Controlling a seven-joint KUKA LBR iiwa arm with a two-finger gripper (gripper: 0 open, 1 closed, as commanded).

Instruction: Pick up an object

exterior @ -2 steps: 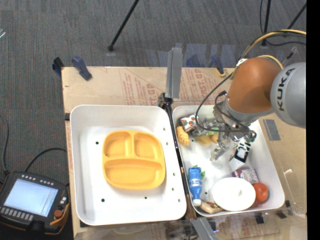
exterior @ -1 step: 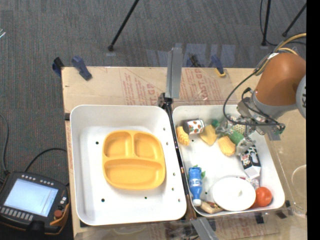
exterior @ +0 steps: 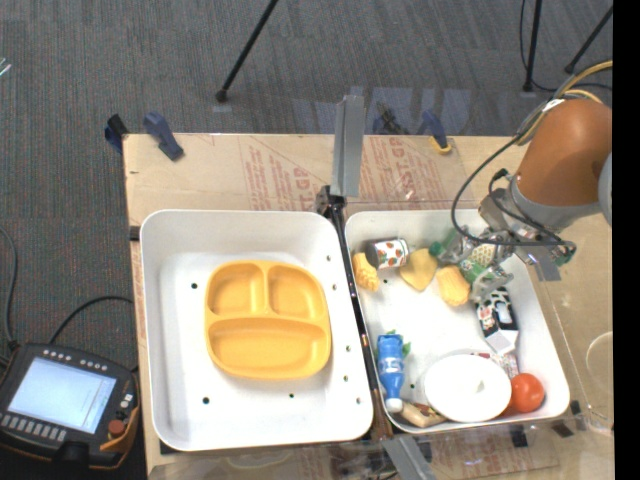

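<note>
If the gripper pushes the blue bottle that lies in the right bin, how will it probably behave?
The blue bottle lies on its side, so a sideways push would probably roll it. It looks small and plastic, so likely light and stiff. The white plate sits close on one side and the bin wall on the other, so it may stop soon.
</note>
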